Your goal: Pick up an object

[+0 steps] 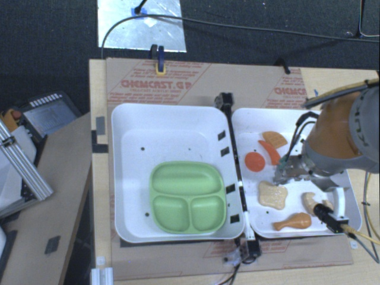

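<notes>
Arm (341, 132): reaches into the right bin (252, 119).
Gripper (287, 172): low, just above the tan flat piece (272, 195); whether it is released or clenched, I cannot tell.
Near: red disc (255, 161), orange strip (270, 152).
Left bin (136, 123): holds green divided tray (187, 196).

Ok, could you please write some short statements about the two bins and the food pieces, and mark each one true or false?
1. The green tray lies in the left bin. True.
2. The green tray has three compartments. True.
3. The red round piece lies on the green tray. False: it lies in the right bin.
4. The drumstick-shaped piece sits at the far edge of the right bin. False: it lies near the front edge.
5. The gripper is over the right bin, just above the pale flat piece. True.
</notes>
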You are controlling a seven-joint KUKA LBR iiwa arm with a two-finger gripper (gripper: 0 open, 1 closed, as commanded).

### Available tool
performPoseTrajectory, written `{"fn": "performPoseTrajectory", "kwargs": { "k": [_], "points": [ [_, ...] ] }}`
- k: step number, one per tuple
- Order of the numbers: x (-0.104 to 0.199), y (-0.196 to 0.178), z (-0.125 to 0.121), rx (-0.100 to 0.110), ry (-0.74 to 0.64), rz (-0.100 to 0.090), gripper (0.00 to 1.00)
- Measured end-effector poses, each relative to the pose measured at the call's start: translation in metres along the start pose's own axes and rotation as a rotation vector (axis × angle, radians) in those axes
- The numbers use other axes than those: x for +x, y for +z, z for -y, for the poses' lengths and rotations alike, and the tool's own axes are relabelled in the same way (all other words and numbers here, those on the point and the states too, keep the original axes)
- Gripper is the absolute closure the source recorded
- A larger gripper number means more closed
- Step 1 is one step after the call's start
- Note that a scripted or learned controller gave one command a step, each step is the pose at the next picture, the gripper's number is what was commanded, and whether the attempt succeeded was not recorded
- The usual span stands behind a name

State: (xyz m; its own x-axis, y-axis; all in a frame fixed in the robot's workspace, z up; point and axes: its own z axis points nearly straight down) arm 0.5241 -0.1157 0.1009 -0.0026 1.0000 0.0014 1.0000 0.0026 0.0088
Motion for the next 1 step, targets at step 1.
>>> {"fn": "performPoseTrajectory", "kwargs": {
  "k": [1],
  "points": [
    [-0.0092,-0.0578,0.0021,0.003,0.001,0.003,1.00]
  ]
}}
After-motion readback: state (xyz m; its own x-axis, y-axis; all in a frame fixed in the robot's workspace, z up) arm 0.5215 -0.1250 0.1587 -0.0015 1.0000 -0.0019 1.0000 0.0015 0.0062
